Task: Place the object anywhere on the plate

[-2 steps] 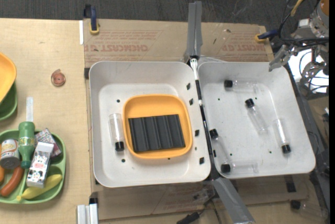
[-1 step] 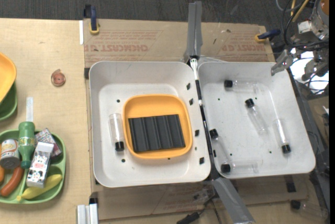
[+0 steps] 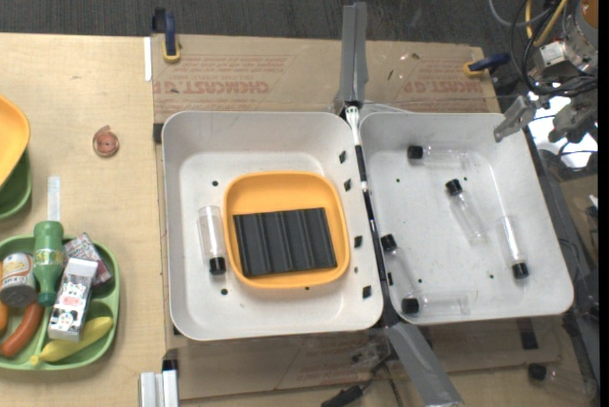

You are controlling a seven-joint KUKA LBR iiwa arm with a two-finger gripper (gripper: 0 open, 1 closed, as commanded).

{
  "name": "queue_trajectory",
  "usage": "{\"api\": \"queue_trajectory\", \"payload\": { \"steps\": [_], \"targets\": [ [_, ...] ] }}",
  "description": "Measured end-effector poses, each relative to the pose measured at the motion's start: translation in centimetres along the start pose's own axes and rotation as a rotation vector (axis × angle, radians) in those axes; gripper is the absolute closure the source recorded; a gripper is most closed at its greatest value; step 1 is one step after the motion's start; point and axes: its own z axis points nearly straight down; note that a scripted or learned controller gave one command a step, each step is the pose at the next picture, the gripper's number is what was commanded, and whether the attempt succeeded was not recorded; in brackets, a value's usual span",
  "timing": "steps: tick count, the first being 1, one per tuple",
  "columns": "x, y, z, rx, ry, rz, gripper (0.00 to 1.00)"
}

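An orange plate (image 3: 284, 183) lies in the left bin (image 3: 181, 300). A dark grey ribbed slab (image 3: 285, 241) rests flat on the plate, covering most of its middle. Left of the plate, a clear vial with a black cap (image 3: 209, 240) lies on the bin floor, close to the plate's rim. My gripper (image 3: 529, 131) hangs at the upper right, over the far right corner of the right bin (image 3: 542, 300). Its fingers stand apart, open, with nothing between them.
Several clear vials with black caps lie in the right bin: one at the back (image 3: 433, 151), one mid-bin (image 3: 464, 207), one at the right (image 3: 511, 246), one at the front (image 3: 433, 302). A green tray of toy food (image 3: 95, 324) and a yellow bowl (image 3: 9, 144) sit on the bench at the left.
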Motion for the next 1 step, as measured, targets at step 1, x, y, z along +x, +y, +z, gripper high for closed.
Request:
{"api": "queue_trajectory", "payload": {
  "steps": [1],
  "targets": [
    [0.19,0.06,0.85,-0.002,-0.001,-0.189,0.0]
  ]
}}
